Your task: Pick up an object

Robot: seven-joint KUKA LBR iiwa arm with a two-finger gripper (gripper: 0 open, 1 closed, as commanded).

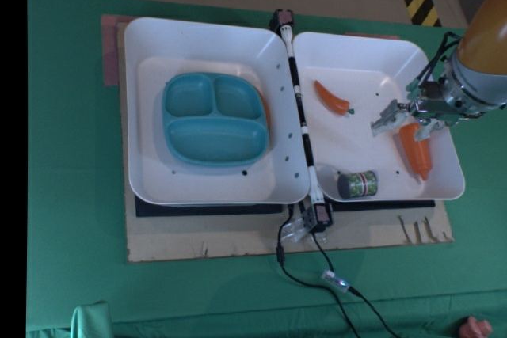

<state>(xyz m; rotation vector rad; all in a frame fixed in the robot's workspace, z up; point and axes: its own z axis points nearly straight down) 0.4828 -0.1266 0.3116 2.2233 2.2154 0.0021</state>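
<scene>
One pincer [402,120] was in play, grey metal, hanging over the right bin [372,51] near its right edge, and its two fingers looked spread apart with nothing between them. Just under and beside it lay one orange bottle [416,152], smooth plastic, tapered toward the near edge, resting along the bin's right wall. One small can [358,184] with a green label was on its side by the near edge, round end facing left. One orange pepper-looking thing [333,98], curved with a dark stem tip, sat mid-bin toward the far left part. So three loose objects in that bin. The left bin [158,36], same glossy white with rounded corners, carried one teal plate [214,119], three compartments, roughly centred. Both bins touched along the middle.
</scene>
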